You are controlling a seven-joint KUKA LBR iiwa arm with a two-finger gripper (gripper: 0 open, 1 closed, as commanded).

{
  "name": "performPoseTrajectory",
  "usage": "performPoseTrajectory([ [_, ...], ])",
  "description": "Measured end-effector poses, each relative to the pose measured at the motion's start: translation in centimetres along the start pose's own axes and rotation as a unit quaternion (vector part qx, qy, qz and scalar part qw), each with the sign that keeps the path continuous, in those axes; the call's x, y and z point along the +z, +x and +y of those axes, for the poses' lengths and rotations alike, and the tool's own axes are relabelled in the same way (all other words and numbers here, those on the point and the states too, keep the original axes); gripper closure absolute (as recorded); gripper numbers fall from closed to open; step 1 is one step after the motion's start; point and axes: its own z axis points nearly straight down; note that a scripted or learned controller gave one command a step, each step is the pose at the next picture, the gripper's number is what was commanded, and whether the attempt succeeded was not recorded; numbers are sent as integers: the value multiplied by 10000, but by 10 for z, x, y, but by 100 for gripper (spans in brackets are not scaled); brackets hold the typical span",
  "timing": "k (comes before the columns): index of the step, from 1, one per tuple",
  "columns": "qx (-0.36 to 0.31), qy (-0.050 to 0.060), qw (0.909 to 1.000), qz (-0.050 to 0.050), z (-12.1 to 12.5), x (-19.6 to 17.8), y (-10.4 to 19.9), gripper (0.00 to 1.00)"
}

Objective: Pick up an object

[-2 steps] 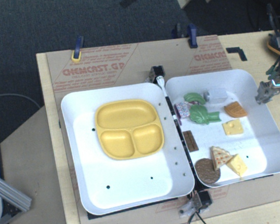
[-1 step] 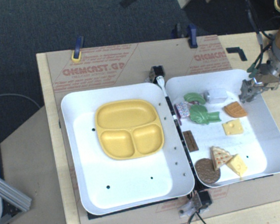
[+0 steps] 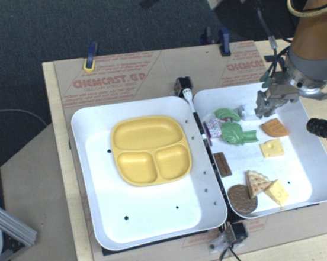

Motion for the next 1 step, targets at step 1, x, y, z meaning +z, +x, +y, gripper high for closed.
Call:
performPoseTrajectory([
  [1, 4, 21, 10000, 1, 0, 5, 62, 100],
])
